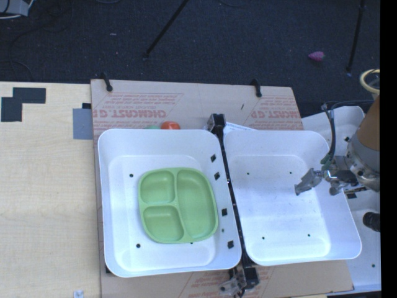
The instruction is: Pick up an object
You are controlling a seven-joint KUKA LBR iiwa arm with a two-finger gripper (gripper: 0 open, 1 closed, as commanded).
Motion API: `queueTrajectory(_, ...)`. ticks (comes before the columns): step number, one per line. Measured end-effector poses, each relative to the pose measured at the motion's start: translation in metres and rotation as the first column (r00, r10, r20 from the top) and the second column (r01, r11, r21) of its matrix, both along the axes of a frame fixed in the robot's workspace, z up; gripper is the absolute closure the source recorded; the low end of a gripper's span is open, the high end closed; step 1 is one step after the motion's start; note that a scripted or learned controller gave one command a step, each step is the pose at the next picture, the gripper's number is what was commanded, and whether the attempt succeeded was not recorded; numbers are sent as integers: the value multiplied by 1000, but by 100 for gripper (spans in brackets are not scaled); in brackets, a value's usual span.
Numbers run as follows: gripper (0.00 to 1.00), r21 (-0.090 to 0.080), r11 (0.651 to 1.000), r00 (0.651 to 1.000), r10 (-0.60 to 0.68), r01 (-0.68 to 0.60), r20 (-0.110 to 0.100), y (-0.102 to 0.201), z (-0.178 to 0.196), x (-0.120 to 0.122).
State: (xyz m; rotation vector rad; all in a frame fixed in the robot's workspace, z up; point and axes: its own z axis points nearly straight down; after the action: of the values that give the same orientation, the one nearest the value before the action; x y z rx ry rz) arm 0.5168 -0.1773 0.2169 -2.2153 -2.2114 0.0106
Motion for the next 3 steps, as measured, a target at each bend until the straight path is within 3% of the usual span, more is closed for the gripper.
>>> queueTrajectory(1, 0, -2, 1000, 1000, 2, -2, 10, 0, 5, 2)
queueTrajectory(3, 0, -1, 1000, 1000, 1, -1, 6, -12, -91, 4)
